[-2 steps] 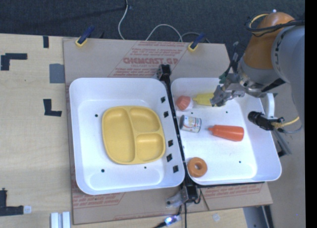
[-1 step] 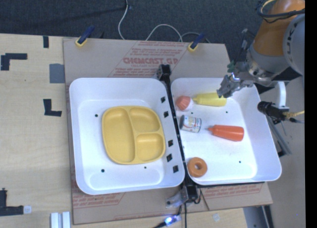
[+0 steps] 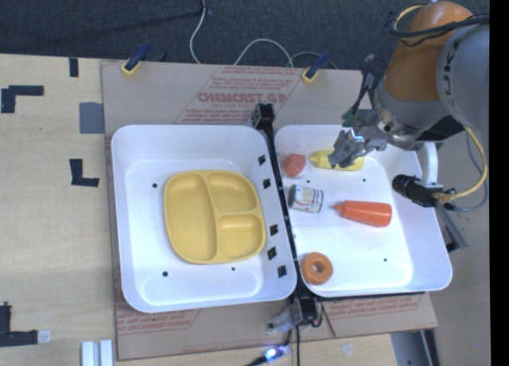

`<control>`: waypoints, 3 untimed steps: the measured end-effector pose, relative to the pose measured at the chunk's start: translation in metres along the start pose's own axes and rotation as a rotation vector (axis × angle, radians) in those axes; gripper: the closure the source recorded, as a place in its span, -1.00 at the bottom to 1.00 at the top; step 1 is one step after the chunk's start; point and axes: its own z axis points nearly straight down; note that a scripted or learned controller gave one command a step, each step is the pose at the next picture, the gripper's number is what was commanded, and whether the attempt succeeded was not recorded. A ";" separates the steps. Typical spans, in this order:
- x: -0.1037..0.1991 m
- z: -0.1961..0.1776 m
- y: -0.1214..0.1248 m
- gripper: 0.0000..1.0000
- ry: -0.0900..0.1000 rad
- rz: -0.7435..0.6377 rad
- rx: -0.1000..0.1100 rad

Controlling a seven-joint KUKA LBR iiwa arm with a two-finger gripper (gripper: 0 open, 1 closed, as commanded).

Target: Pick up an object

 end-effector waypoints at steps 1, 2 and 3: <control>0.043 -0.002 -0.008 1.00 0.000 0.000 0.000; 0.097 0.008 -0.025 1.00 0.000 -0.001 0.002; 0.146 -0.004 -0.036 1.00 0.000 -0.002 -0.001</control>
